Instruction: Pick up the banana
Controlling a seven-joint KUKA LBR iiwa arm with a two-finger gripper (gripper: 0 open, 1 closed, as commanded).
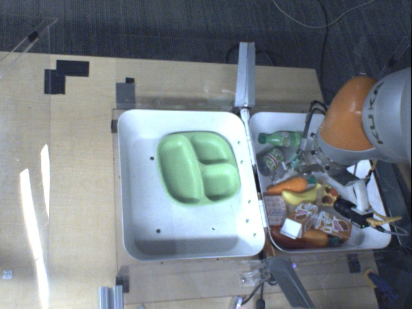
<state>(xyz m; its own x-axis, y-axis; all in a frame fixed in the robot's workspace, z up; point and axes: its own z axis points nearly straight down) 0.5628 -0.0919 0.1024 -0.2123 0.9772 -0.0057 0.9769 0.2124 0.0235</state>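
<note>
The yellow banana (301, 197) lies in the right bin (380, 240) among other items, just below an orange carrot (290, 185). My gripper (305, 164) hangs low over the middle of that bin, just above the carrot and banana and beside a dark can (271, 160). The grey arm with its orange band (347, 121) covers the bin's upper right part. I see nothing lifted off the pile.
A green bottle (278, 137) lies at the back of the right bin. Snack packets (325, 223) and a white-labelled item (293, 228) crowd its front. The left bin (138, 192) holds a green divided plate (197, 166). A metal post (245, 76) stands between the bins.
</note>
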